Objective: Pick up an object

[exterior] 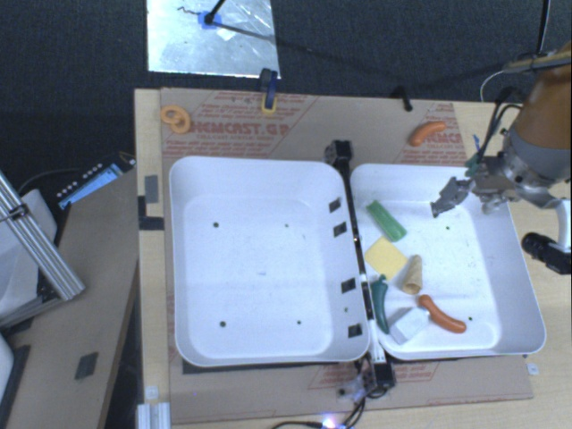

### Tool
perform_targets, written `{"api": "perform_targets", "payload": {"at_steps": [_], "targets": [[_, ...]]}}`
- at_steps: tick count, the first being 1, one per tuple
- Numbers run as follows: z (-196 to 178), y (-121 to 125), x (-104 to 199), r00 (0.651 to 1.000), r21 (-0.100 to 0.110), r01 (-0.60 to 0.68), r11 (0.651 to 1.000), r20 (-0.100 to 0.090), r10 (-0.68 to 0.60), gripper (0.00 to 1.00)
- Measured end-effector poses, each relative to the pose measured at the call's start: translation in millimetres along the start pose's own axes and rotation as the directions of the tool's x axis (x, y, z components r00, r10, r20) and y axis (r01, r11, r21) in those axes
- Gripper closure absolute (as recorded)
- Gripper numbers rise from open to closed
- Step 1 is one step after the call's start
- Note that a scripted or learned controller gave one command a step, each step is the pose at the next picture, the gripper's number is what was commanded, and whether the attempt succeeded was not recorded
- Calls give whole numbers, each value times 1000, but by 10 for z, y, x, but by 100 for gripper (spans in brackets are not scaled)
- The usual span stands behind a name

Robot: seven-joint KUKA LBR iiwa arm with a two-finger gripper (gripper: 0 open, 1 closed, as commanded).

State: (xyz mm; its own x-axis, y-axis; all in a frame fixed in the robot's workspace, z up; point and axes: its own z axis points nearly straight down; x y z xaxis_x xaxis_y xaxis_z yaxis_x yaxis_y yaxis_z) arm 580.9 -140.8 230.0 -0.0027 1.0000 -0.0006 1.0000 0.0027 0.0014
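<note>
Reaching in from the right, the arm (536, 141) hangs its tool (451, 197) over the far part of the right bin (523, 275); whether the tool is released or clenched I cannot tell at this slant, and nothing shows in its grip. All the loose things in the bins lie in the right one, toward its left side. A green block (386, 221) lies farthest back, just left of and nearer than the tool. Nearer sits a yellow sponge (385, 256), with a tan cone (411, 275) touching its right corner. A dark green pepper (381, 302) lies along the bin's left wall (partly over the divider), a pale grey block (409, 326) sits just right of it, and an orange sausage (442, 315) lies aslant beside that. The left bin (259, 257) adjoins on the left. On the counter (295, 119) beyond the bins rest a second orange sausage (427, 133), a yellow clamp (268, 92) and an orange ring (175, 119).
</note>
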Motion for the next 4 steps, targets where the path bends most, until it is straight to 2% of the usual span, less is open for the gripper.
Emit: {"api": "perform_targets", "payload": {"at_steps": [1, 2, 3, 4], "targets": [[970, 606, 623, 1000, -3, 8, 1000, -1, -8, 0], [419, 904, 1173, 1000, -7, 7, 1000, -1, -7, 0], [332, 894, 1138, 1000, -5, 6, 1000, -1, -6, 100], [-42, 884, 2137, 1000, -5, 11, 1000, -6, -11, 100]]}}
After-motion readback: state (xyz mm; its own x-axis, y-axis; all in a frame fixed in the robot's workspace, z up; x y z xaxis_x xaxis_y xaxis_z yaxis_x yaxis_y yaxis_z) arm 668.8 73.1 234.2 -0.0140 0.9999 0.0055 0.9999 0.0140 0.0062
